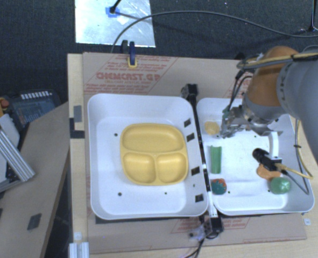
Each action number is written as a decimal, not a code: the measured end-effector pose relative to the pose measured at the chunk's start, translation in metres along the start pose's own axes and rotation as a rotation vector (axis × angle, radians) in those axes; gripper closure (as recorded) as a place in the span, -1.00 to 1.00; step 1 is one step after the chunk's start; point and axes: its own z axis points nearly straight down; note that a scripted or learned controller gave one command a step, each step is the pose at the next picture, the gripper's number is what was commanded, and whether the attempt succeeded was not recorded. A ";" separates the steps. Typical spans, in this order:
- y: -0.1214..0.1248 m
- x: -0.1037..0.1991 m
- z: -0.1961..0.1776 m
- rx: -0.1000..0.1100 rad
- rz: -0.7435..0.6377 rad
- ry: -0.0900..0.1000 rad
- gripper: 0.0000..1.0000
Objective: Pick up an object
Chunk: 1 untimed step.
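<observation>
1. I see the end effector (230, 127) in the right bin's (305, 199) far left corner; I cannot tell whether it is open or closed.
2. A pale lump (211, 127) lies just beside it.
3. A green stick (216, 159) lies nearer the front.
4. The left bin (102, 198) holds a yellow tray (152, 153).

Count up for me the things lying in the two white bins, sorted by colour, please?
Yellow: 2, a divided tray and a small pale lump
Green: 2, a long block and a round piece
Orange: 1, a flat scrap
Teal and red: 1, a small ball
Total: 6
</observation>
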 end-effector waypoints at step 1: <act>0.001 0.006 -0.062 -0.002 -0.003 0.000 1.00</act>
